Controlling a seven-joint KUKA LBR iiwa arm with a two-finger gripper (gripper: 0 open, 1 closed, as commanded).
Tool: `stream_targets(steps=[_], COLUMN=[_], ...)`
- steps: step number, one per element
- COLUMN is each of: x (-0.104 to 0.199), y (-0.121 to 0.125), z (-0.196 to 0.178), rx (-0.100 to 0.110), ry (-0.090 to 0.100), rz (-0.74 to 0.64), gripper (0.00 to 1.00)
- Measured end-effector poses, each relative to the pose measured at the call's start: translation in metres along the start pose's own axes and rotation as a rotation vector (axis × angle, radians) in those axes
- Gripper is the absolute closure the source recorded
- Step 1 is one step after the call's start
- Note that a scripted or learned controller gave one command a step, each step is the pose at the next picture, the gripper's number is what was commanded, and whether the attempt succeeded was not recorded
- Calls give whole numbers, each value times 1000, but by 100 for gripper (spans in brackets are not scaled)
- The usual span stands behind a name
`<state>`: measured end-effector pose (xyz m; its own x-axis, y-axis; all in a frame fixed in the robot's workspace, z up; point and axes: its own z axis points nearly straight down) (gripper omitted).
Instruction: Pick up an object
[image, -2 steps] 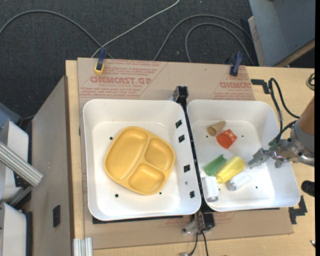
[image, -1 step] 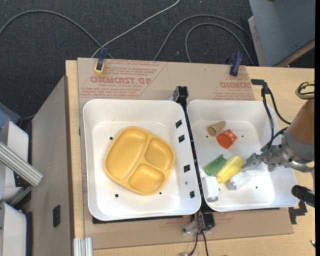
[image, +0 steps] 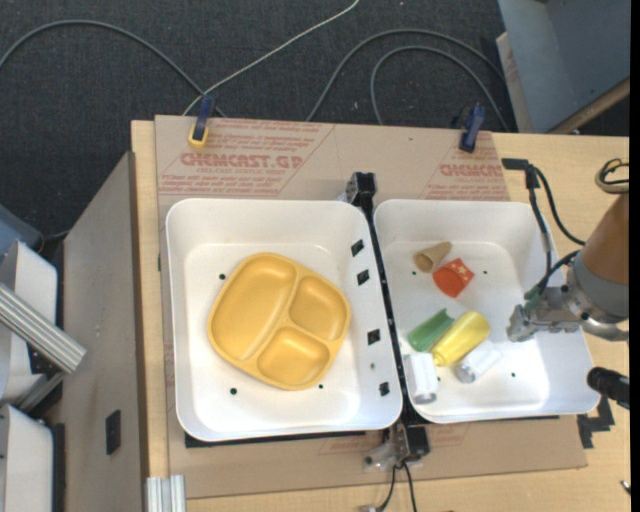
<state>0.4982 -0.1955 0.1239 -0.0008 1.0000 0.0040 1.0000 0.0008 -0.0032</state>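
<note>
Cardboard-topped bench (image: 330, 150) bears 2 white bins.
Gripper (image: 528, 322) sits at the right bin's (image: 520, 395) right wall; its opening I cannot tell. Yellow bottle (image: 460, 337) lies just left, untouched.

A single fixed camera looks down from above the surface (image: 110, 300) at a slant, far enough off to take in both white bins whole. The left bin (image: 190, 330) sits toward 9 o'clock of the frame's middle, the right bin (image: 530, 385) toward 3 o'clock. Dark floor and cables fill the 12 o'clock stretch, and the arm (image: 610, 265) enters at the 3 o'clock edge
</note>
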Motion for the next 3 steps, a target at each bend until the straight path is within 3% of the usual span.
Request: stream_targets(steps=[2, 3], x=[6, 6], y=[2, 4], z=[-117, -123], rx=[-6, -1], ry=[-5, -4], rz=[-2, -2], gripper=[100, 100])
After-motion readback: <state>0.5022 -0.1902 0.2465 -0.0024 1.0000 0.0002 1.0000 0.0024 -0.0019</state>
